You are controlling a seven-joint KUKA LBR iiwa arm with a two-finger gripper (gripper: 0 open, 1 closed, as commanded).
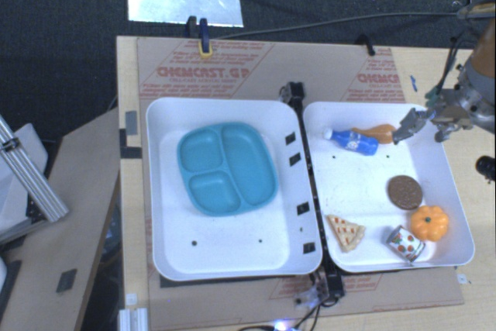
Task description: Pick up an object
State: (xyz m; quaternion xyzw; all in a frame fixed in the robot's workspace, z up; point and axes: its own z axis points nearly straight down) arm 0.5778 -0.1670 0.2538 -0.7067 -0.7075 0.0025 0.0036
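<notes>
A pale wooden worktop (232, 58) printed with red lettering sits on dark carpet and carries two shallow white plastic bins side by side. The left bin (167, 244) holds a smooth turquoise divided plate (227, 168) with three rounded compartments. The right bin (364, 201) holds the candidates for picking: a blue bottle (353, 141) lying on its side at the far end, touching an orange carrot-like piece (377, 132); a flat brown cookie-like disc (404, 192); a ribbed orange pumpkin (430, 222); a small patterned can (405, 243) tipped over; and a tan wedge like a pizza slice (346, 232) near the front edge.

The tool (425, 124) hangs over the right bin's far right side, its two fingers spread wide with nothing between them, just right of the carrot piece.

The likely trouble is that the bottle and carrot lie pressed together, so a closing grip could catch both or push one aside. The bottle's rounded, slick surface could also roll out of the fingers.
</notes>
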